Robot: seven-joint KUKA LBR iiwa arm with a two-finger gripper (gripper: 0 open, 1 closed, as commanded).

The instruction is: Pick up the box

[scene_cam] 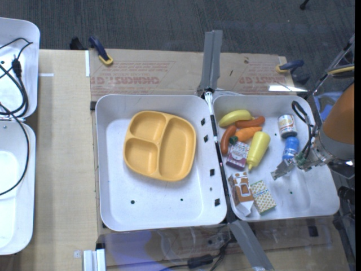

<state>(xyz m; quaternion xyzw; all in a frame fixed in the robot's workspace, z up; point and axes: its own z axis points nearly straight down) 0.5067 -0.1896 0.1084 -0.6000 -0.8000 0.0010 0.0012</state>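
Observation:
An orange and white box [242,187] lies flat near the front left corner of the right bin [316,205]. A smaller box with a green and yellow pattern [263,196] lies just to its right, touching it or nearly so. My gripper [281,171] hangs low over the middle of the right bin, right of and slightly behind both boxes, with a gap between it and them. It sits just in front of a small blue bottle [290,148]. I see nothing held in it.
The right bin also holds a banana [234,117], a carrot [248,134], sausages [227,138], a yellow bottle [258,148], a purple packet [238,154] and a small can [286,125]. A yellow divided plate [160,145] lies in the left bin [113,196].

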